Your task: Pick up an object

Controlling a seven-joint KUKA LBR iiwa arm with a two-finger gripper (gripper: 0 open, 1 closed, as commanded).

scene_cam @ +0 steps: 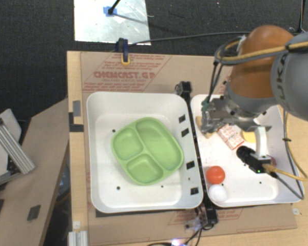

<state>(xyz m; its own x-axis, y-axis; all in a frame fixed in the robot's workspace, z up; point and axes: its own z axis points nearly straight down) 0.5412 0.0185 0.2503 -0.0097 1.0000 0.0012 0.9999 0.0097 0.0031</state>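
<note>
Zero objects lifted so far, I'd guess: the gripper (209, 123) sits low in the right shallow white plastic bin (242, 184), and I can't tell if it's open or closed. A red-and-white patterned packet (230, 135) lies just beside it, with a small orange ball (215, 175) and a white ball (217, 191) a bit further off, toward the camera. Grab and lift aren't done yet.

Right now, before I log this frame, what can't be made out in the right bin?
Camera view:
1. Right bin: far half covered by the arm.
2. Red-and-white packet: top edge under the wrist, print too small to read.
3. Yellow item: mostly behind the arm, unidentifiable.
4. Tan thing beside the pincer: too small to identify.
</note>
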